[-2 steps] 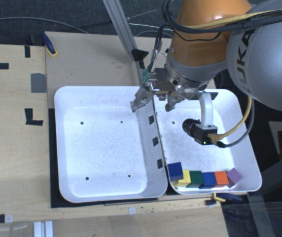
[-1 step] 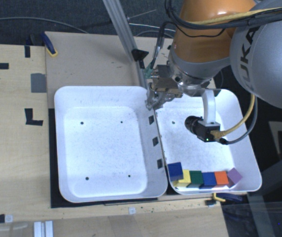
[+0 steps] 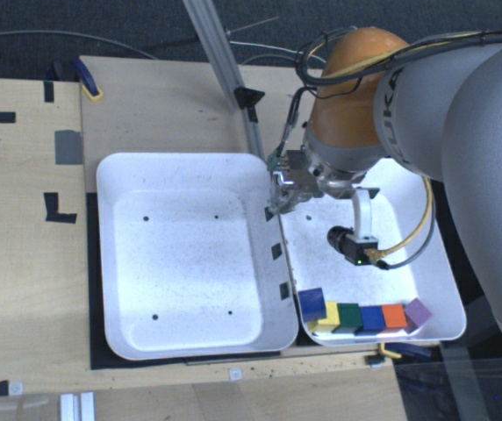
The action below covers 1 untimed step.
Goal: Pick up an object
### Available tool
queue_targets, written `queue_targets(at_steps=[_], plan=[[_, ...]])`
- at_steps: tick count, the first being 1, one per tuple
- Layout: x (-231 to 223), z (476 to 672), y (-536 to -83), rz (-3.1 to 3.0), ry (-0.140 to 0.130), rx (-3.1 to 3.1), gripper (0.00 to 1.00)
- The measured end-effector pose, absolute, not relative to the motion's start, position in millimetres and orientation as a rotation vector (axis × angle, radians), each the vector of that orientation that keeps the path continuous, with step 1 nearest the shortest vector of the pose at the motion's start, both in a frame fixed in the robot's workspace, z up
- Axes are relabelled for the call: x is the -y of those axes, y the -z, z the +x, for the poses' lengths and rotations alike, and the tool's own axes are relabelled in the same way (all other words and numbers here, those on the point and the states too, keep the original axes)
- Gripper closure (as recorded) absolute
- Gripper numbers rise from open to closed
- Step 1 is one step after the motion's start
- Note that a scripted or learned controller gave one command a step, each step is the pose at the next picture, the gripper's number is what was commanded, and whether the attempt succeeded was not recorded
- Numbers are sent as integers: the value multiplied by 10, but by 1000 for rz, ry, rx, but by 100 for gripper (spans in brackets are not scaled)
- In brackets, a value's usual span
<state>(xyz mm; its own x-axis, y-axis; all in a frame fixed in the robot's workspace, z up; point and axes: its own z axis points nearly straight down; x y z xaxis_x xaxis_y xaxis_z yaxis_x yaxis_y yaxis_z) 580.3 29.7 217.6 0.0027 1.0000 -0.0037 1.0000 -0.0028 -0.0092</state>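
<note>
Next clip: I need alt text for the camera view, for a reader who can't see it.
The grey arm reaches in from the right, its gripper over the upper left corner of the right bin, close to the wall beside the left bin. A row of coloured blocks lies along the right bin's near edge, apart from the gripper.

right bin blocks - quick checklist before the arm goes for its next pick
1. Targets present: row of small coloured blocks along the near wall of the shallow white right bin: ok.
2. End effector above a block: not ok, it sits near the bin's far-left corner.
3. Blocks spaced apart: not ok, packed side by side.
4. End effector clear of the bin's left rim: cannot tell.
5. Small blue cube lying flat: cannot tell.
</note>
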Motion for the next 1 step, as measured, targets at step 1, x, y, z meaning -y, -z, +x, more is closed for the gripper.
queue_targets(at_steps=[1], plan=[[-30,5956,-1895,-2222,-8,2219,100]])
